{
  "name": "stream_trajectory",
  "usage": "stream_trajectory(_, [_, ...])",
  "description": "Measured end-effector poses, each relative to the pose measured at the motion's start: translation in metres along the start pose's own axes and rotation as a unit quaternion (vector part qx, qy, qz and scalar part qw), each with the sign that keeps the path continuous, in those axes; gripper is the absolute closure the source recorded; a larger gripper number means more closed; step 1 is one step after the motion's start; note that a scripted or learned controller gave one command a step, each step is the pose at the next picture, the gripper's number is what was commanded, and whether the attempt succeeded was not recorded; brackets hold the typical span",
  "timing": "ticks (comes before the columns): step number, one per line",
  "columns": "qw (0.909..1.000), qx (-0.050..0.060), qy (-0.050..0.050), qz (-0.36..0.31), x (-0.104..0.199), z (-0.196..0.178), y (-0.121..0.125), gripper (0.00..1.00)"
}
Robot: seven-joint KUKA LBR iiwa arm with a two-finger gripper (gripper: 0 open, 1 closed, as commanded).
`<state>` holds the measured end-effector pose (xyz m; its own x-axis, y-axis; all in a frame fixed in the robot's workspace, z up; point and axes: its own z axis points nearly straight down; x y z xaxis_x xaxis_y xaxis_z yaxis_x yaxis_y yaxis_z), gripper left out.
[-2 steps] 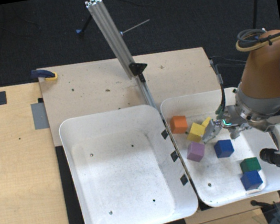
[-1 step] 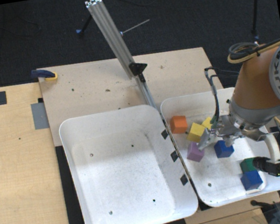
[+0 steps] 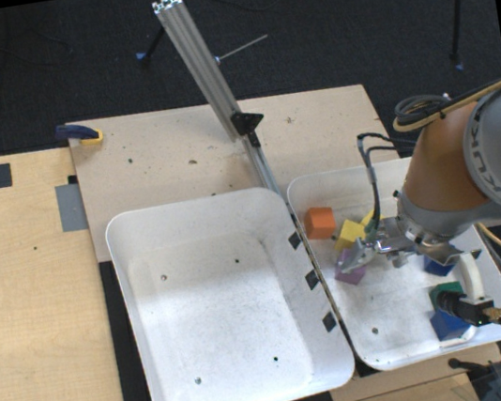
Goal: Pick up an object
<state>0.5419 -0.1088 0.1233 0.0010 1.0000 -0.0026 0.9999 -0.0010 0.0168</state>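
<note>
In the right bin [image 3: 399, 346], an orange block [image 3: 320, 222] lies near the back left corner. A yellow block [image 3: 352, 230] sits just right of it, and a purple block [image 3: 349, 270] lies a little nearer the front. My gripper [image 3: 370, 247] is low in this bin, its tip between the yellow and purple blocks and close against both. I cannot tell whether it touches either one. The arm's orange band [image 3: 441, 174] and wrist hide the bin's right back part.
A blue piece [image 3: 451, 324], a green piece [image 3: 447, 290] and another blue piece [image 3: 435, 264] lie at the right bin's front right, beside a black cable. The left bin [image 3: 145, 250] adjoins at a shared divider. A slanted metal rail [image 3: 206, 69] rises behind the bins.
</note>
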Motion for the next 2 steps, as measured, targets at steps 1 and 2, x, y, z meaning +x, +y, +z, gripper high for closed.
stream_trajectory(1, [1.0000, -0.002, 0.001, 0.001, 0.0002, 0.0035, 0.0019, 0.00])
stream_trajectory(2, [1.0000, -0.003, 0.001, 0.006, -0.0025, -0.0062, 0.0029, 1.00])
